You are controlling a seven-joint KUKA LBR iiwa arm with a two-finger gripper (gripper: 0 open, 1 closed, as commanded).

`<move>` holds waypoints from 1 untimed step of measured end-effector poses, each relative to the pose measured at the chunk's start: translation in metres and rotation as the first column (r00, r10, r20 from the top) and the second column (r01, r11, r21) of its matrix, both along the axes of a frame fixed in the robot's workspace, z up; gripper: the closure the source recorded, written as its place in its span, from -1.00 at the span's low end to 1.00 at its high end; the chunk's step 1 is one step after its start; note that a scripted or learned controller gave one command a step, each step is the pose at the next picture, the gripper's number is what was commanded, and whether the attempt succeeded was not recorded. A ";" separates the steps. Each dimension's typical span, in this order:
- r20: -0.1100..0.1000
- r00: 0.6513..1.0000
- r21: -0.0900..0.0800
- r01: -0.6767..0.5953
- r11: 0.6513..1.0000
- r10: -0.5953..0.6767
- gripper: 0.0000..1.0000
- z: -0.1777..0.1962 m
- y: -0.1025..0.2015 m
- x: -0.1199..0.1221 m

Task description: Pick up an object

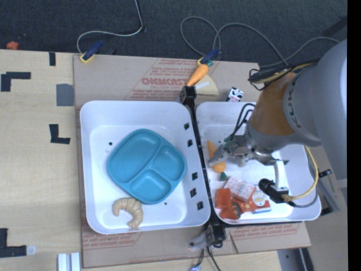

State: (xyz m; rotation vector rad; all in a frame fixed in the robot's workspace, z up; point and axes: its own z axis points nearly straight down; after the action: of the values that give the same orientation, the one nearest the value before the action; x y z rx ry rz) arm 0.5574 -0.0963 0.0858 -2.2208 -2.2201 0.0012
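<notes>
My gripper [227, 153] reaches down into the left part of the right bin [299, 213], under the grey arm with its orange band [271, 114]. Right beside it lie two small orange pieces, one [211, 148] near the divider and one [219, 166] just below the gripper. Whether either touches the gripper I cannot tell. Further forward in the same bin lie a red item [227, 203] and a white and red packet [243, 190]. The left bin [90, 117] holds a blue divided plate [146, 165] and a croissant [129, 209].
Behind the bins on the cardboard lie a toy carrot [198, 74], a pale wedge [207, 87] and a small black-and-white item [236, 95]. Cables run across the dark floor at the back. The arm's bulk covers the right bin's back right.
</notes>
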 end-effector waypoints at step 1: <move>0.006 1.000 -0.002 -0.001 1.000 0.001 -1.00 0.000 -0.005 0.060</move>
State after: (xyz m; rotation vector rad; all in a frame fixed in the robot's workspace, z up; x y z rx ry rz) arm 0.6174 -0.1018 0.0862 -2.2233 -2.2257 -0.0040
